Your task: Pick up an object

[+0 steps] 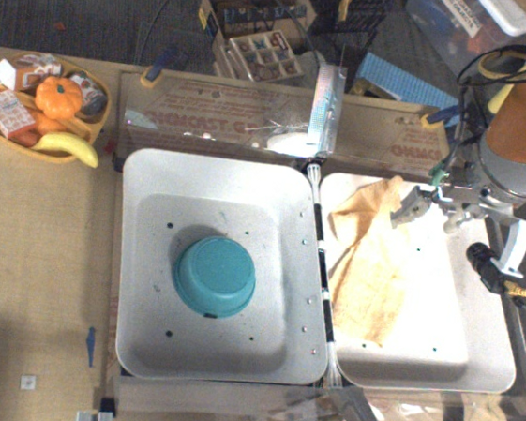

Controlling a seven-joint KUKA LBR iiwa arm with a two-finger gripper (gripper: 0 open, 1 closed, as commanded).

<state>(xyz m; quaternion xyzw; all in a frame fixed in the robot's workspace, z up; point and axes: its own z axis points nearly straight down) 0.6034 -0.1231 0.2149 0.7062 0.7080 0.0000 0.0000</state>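
Hand [430,207] over far edge of right bin [485,372], fingers apart, gripping nothing. Tan cloth [367,264] lies crumpled along that bin's left side. Teal bowl [216,275] upside down in left bin [152,192].

A teal bowl [216,276] sits upside down mid left bin [152,192]; a tan cloth [367,264] covers the right bin's [482,362] left edge.

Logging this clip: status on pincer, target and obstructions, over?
Pincer above right bin, at its far edge, holding nothing. Tan cloth lies along that bin's left side. Teal bowl upside down in left bin. Nothing obstructing.
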